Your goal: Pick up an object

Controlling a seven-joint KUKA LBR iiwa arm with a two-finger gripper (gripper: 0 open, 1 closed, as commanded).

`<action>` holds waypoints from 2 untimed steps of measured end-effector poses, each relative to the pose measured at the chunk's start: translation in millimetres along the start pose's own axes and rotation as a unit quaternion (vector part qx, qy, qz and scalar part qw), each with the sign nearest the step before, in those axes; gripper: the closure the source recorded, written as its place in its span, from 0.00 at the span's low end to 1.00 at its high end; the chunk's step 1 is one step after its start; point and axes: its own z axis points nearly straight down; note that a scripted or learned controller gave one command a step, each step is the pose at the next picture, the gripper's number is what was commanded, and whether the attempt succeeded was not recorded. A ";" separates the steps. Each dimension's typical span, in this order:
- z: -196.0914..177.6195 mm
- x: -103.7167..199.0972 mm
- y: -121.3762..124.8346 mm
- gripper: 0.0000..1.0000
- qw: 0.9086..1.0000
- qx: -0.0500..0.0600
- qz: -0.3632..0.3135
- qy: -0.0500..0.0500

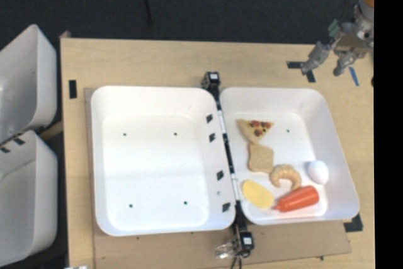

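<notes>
The right bin [315, 104] holds several toy foods: a pizza slice [255, 128], a tan toast piece [260, 158], a croissant [285, 175], a white egg [317, 171], a yellow lemon-like piece [257, 193] and a red-orange carrot [297, 198]. My gripper [332, 63] hangs at the upper right, above the bench beyond the right bin's far corner, well away from the food. Its two fingers stand apart with nothing between them.
The left bin [107, 154] lies beside the right one, joined by a black-clipped seam [221, 148]. White boxes [25, 85] stand off the bench's left edge. Black tape marks [296, 65] sit on the bench near the gripper.
</notes>
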 end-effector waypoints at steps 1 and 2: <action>130.4 19.8 -154.1 0.00 1.000 0.006 0.002 0.003; 195.0 51.9 -187.2 0.00 1.000 -0.001 0.000 0.001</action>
